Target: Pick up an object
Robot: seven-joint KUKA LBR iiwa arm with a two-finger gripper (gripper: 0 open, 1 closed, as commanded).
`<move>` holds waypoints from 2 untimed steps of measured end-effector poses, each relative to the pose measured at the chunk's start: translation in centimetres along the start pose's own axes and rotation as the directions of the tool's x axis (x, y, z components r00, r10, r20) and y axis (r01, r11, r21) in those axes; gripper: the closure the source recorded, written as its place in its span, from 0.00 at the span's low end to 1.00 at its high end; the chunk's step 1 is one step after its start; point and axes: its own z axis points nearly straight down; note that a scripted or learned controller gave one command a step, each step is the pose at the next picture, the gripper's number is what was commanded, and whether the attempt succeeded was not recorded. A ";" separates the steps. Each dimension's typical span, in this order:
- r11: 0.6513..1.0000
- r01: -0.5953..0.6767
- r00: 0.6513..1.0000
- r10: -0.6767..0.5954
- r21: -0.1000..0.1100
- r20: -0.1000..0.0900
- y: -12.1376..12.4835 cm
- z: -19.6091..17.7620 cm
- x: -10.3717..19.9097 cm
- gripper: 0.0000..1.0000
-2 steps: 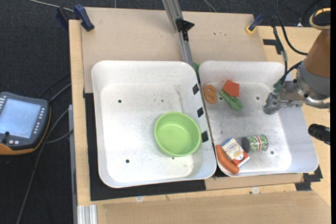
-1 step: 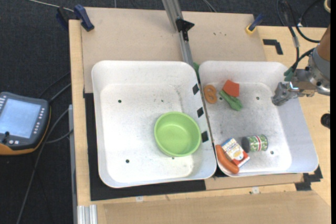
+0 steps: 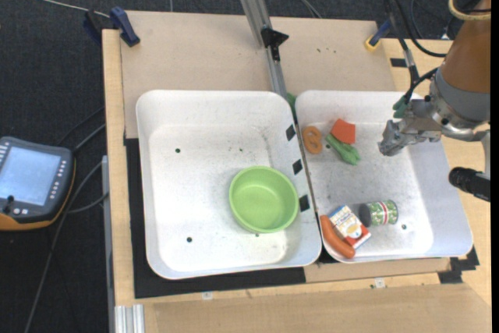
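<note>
Camera view from above, looking down at a slant on two shallow white plastic bins side by side; left white bin [image 3: 164, 168] holding a round lime-green plastic bowl [image 3: 263, 199]; right white bin [image 3: 437, 199] holding the candidates: a small orange ring-shaped piece [image 3: 313, 139] near the dividing rim, a red-orange block [image 3: 343, 130] touching a green pod-shaped toy [image 3: 345, 150], and at the near edge a small printed carton [image 3: 348, 222] lying on an orange curved piece [image 3: 334, 241], with a dark can with a green patterned label [image 3: 380, 212] just beside it; grey two-finger gripper [image 3: 391, 143] hanging over the bin's far right part, to the right of the block and pod, nothing seen between its tips; width of the opening too small and blurred to judge, so cannot tell; best done by choosing a piece standing apart, centring above it, descending straight, closing across its narrower side and lifting only once seated; red-orange block nearest but crowded by the pod, so risk of nudging both; can likely to roll if caught off-centre; carton's print and can's label too small to read; no brand legible.
</note>
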 end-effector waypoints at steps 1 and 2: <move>1.000 0.000 1.000 0.000 0.001 0.000 -0.4 -0.4 4.9 1.00; 1.000 0.001 1.000 -0.001 0.001 0.000 0.9 -0.1 10.9 1.00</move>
